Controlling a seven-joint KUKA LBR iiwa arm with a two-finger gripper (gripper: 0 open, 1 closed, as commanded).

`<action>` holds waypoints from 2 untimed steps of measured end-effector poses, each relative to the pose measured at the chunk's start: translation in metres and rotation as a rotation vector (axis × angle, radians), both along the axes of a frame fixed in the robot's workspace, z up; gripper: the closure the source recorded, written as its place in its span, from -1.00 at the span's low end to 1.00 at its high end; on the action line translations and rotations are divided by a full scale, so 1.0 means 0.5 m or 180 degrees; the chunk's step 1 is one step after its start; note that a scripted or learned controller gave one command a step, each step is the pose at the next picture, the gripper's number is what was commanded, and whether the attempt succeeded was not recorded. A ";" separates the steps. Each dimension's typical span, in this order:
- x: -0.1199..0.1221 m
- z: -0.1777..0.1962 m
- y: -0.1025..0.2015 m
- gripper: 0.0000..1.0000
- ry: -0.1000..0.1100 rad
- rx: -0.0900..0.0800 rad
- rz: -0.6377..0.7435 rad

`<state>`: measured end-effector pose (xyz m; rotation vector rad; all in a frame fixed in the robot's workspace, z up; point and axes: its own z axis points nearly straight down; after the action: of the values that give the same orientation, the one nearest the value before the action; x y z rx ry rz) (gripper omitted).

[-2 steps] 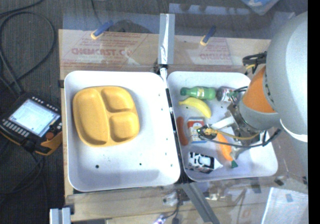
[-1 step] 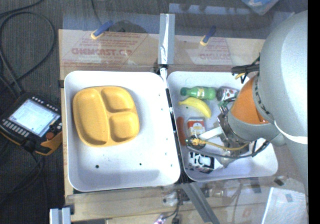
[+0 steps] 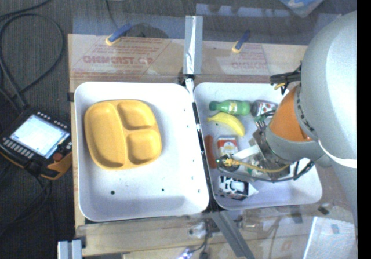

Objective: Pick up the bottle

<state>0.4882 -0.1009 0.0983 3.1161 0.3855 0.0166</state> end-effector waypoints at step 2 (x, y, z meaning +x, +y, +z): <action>-0.003 -0.015 0.006 1.00 -0.0003 -0.0015 -0.0158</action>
<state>0.4865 -0.0977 0.0908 3.1198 0.3078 0.0170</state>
